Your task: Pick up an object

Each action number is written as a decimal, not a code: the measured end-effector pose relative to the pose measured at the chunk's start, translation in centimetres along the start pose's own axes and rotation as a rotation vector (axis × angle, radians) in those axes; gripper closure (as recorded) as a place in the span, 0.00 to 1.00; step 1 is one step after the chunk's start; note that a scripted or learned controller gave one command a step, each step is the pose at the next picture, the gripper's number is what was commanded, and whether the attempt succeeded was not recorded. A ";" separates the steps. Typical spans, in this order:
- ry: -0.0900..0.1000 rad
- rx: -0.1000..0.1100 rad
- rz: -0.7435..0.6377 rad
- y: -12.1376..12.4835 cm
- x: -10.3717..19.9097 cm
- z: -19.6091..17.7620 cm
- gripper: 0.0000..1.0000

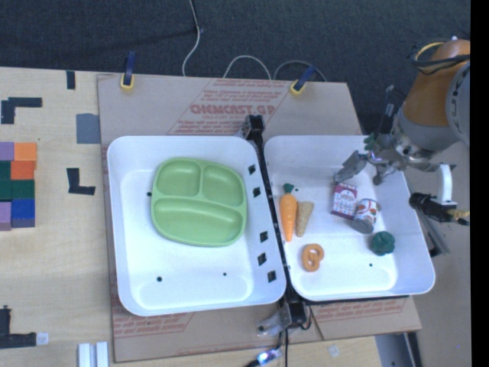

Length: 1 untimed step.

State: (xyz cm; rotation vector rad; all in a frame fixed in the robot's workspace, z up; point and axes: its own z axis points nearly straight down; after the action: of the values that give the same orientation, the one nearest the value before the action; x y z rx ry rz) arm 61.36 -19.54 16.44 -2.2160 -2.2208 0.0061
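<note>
The right bin (pixel 397 281) holds several small items. An orange carrot (pixel 288 214) lies beside a beige bread stick (pixel 305 216), with an orange pretzel (pixel 312 256) below them. Further right are a red and white carton (pixel 344 200), a small can (pixel 366 215) on its side and a dark green lump (pixel 382 242). My gripper (pixel 362 173) hangs over the bin's upper right, just above the carton and can. Its fingers (pixel 345 171) are spread open with nothing between them.
The left bin (pixel 126 228) holds a green divided plate (pixel 200 202). Black clips run along the seam between the bins (pixel 263 220). Coloured blocks (pixel 19 186) sit at the bench's far left. A white cable (pixel 447 178) hangs off the wrist at the right.
</note>
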 end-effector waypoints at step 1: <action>0.000 0.000 0.001 -0.1 -0.7 6.1 0.00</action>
State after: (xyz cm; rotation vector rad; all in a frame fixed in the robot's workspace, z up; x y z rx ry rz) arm 61.21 -20.22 10.34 -2.2171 -2.2195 0.0067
